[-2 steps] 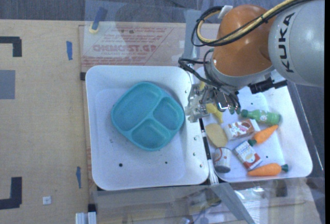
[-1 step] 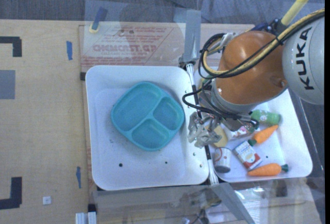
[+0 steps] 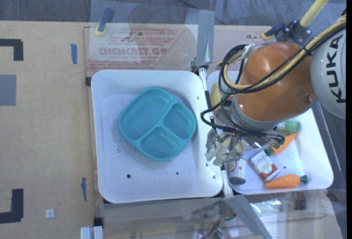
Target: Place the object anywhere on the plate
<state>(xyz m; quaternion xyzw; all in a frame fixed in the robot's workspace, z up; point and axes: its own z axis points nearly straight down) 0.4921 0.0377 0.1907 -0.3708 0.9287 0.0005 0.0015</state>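
A teal plate [image 3: 158, 123] with three compartments lies in the left bin [image 3: 110, 95], with nothing on it. My gripper [image 3: 223, 148] hangs under the orange wrist over the left part of the right bin [image 3: 322, 169], close to the divider between the bins. Beside it to the right lie a small red and white box [image 3: 262, 165], a toy carrot [image 3: 283, 181] and a second carrot [image 3: 284, 142] partly under the arm. A dark small item [image 3: 237, 179] lies just below the gripper. Nothing shows clearly between the fingers.
The arm's orange wrist and cables [image 3: 269, 84] cover most of the right bin's upper half. A yellowish item [image 3: 216, 95] peeks out at the wrist's left edge. A clear plastic sheet [image 3: 143, 45] with red print lies behind the left bin.
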